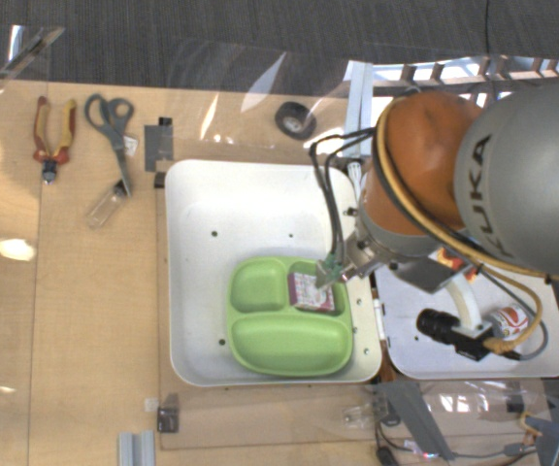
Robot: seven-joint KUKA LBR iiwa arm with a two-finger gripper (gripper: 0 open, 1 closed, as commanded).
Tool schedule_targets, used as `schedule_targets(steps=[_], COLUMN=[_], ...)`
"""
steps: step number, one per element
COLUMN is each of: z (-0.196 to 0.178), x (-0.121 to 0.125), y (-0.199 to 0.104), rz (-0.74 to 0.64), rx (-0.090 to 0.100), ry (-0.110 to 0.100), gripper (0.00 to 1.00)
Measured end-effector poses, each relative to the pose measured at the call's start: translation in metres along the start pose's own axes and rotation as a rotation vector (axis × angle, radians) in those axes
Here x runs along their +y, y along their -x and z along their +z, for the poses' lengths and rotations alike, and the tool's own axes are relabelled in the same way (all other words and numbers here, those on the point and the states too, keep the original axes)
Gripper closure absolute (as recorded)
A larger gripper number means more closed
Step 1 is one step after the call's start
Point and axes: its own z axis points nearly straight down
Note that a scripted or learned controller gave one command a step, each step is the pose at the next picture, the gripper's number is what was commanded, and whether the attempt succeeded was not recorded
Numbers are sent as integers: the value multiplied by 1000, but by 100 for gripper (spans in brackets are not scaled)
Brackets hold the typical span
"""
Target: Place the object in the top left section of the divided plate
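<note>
Reaching in from the right of the frame, the grey arm (512, 163) with its orange band covers most of the right bin (551, 362), a posture that looks chosen to bring its wrist low over the bin beside it. On the desk (66, 309), the left bin (212, 250) holds the green divided plate (284, 343) in its lower half, one large section toward the bottom of the frame and two smaller ones above it. The object (313, 294), a small flat packet with a pink and white print, lies in the upper right small section, while the upper left section (258, 287), judged to be the target, holds nothing. Its long axis seems to run roughly up and down the frame, though the print is too small to tell which end leads. The pincer (330, 275) hangs at the packet's upper right edge; whether it is spread or pressed together cannot be told. Scissors (115, 134) and pliers (51, 134) lie at the upper left.
</note>
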Motion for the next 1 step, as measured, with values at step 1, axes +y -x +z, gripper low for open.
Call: schedule_targets(steps=[1], z=[17], x=[40], y=[-26], rz=[-11], rx=[1], ry=[-1], gripper=[100])
